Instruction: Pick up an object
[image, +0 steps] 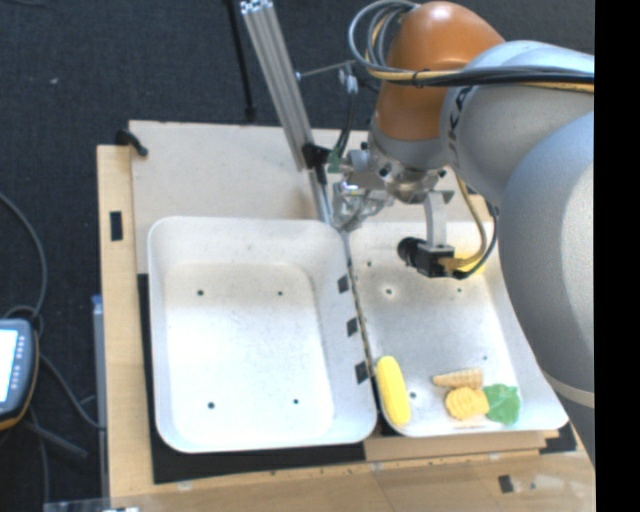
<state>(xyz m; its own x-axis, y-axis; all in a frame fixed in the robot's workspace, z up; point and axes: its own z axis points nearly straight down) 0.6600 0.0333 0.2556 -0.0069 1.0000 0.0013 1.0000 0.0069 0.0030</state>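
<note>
hovering claw (352, 205) above bin seam; yellow corn (392, 390) lies well apart.

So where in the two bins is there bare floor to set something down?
The left bin shows bare floor from wall to wall. In the right bin, the middle is free, between the end effector at the far end and the near edge. That near edge is crowded: yellow cylinder, two yellow-orange pieces, green piece.
</note>
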